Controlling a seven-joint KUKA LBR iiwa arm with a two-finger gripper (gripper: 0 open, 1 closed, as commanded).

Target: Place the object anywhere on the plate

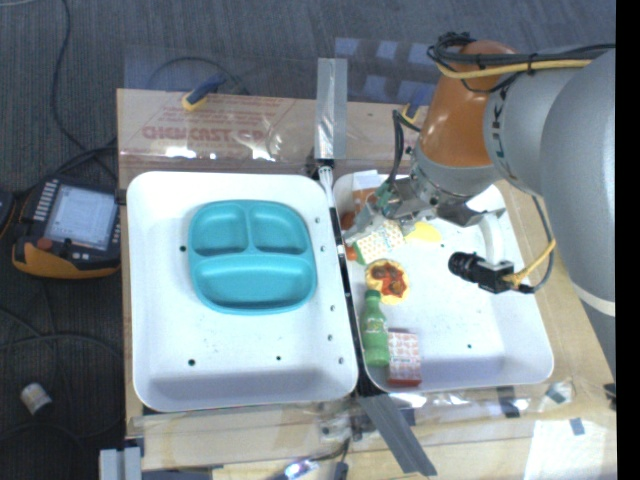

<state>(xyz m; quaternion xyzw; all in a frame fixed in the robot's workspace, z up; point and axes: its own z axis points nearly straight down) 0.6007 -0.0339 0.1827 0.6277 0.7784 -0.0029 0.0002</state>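
Note:
A teal plate (249, 256) with three compartments lies in the left bin (170, 348). The right bin (480, 348) holds several small objects: a waffle-patterned piece (379, 237), a round pizza-like toy (388, 278), a green bottle (374, 330), a red and white packet (404, 355) and a yellow piece (426, 233). My gripper (386, 204) is down at the far left corner of the right bin, just above the waffle-patterned piece and over a reddish item (358, 213). The wrist hides its fingers.
A black cylindrical part (480, 268) with a yellow cable sticks out over the right bin's middle. A handheld pendant (68, 226) lies left of the bench. A cardboard sheet (215, 128) sits behind the left bin. A metal divider (331, 108) rises between the bins.

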